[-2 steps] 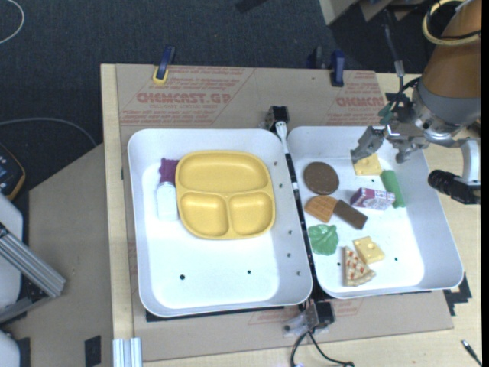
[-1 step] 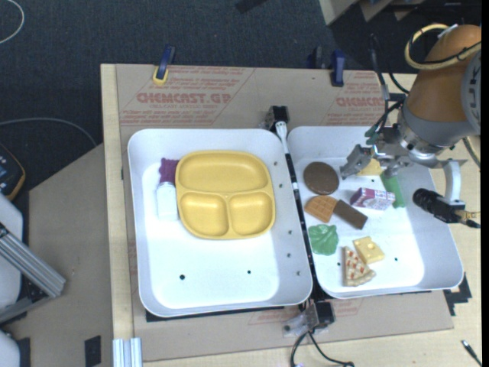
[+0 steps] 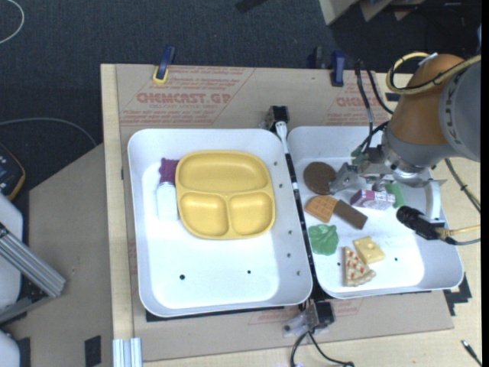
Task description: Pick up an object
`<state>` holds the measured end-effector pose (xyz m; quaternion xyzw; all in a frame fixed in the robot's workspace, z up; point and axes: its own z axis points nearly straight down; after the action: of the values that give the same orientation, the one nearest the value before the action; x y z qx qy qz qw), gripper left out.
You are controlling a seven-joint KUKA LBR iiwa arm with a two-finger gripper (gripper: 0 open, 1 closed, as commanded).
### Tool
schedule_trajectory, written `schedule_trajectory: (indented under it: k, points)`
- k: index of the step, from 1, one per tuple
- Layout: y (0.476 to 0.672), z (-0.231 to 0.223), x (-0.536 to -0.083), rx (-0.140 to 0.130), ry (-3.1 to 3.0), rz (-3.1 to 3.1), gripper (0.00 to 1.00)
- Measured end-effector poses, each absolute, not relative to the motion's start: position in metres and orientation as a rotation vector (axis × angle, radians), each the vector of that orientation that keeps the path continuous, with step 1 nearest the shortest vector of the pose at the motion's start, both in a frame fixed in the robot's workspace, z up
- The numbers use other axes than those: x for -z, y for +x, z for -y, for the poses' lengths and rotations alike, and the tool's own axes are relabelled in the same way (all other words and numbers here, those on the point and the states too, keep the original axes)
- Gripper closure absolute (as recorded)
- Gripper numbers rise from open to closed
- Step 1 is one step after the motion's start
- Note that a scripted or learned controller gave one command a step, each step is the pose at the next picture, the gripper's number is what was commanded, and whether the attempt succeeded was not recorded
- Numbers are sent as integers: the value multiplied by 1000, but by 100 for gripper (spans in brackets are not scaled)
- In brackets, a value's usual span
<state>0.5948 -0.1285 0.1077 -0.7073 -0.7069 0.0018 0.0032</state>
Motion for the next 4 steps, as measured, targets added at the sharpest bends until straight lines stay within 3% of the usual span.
schedule_trajectory:
  k: [1, 2, 4]
  points:
    - [595, 128, -84, -1, -2221, 2220, 0]
    - [596, 128, -96, 1, -2223, 2220, 100]
    - [584, 139, -196, 5, -2228, 2225, 100]
